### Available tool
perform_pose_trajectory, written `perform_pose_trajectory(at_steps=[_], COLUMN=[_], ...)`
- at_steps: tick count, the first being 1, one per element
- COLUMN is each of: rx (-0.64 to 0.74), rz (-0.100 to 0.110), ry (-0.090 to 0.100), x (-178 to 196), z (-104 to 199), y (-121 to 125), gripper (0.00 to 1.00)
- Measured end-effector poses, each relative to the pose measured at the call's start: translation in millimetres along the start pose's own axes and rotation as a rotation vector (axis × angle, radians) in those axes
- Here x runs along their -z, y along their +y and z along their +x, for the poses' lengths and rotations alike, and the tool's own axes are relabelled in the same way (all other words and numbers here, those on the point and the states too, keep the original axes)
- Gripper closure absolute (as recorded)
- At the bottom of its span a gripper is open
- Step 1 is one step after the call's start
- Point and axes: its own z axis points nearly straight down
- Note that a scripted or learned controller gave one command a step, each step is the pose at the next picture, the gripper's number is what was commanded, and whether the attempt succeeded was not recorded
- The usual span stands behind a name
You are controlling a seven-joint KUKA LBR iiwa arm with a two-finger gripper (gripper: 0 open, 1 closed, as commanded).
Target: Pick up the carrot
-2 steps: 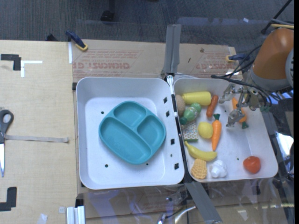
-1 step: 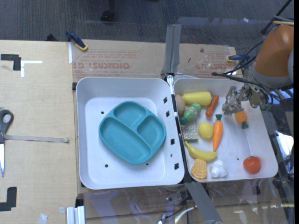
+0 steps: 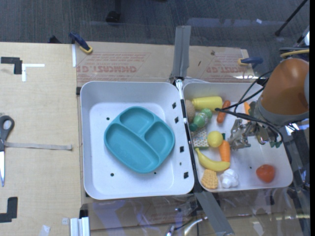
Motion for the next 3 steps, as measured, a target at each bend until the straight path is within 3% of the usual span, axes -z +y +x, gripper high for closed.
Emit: perform_pose_trajectory(at_steps=[1, 2, 3], rx=[0.001, -0.165, -0.732], rz=[0.000, 0.000, 0.003], ry=[0.000, -0.001, -0.003], x=[0.1, 0.1, 0.6], z=[-0.1, 49.3, 71.2], y=[0.1, 31.6, 52.0], gripper=[0.00, 0.00, 0.00])
